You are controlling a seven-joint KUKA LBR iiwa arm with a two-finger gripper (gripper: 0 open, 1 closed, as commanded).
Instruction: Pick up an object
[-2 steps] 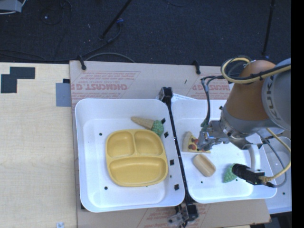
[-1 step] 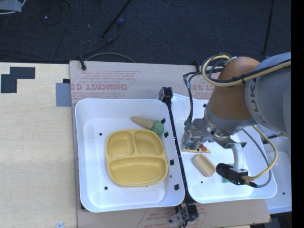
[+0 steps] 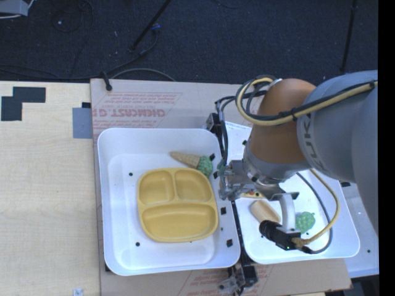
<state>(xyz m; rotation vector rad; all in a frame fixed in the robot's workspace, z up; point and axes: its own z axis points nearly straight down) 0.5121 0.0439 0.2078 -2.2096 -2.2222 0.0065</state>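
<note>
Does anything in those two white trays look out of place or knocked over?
Nothing looks spilled or broken. The yellow divided plate sits slightly askew in the left bin, with a toy ice-cream cone lying on its side beside it. In the right bin, a green toy lies near the arm.

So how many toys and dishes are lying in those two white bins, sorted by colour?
Yellow: 1, a yellow plastic divided plate, left bin.
Tan and green: 1, a tan cone with a green top, left bin.
Green: 1, a small green knobbly toy, right bin.
Tan: 1, a tan bread-like piece, right bin.
Total: 4
</note>
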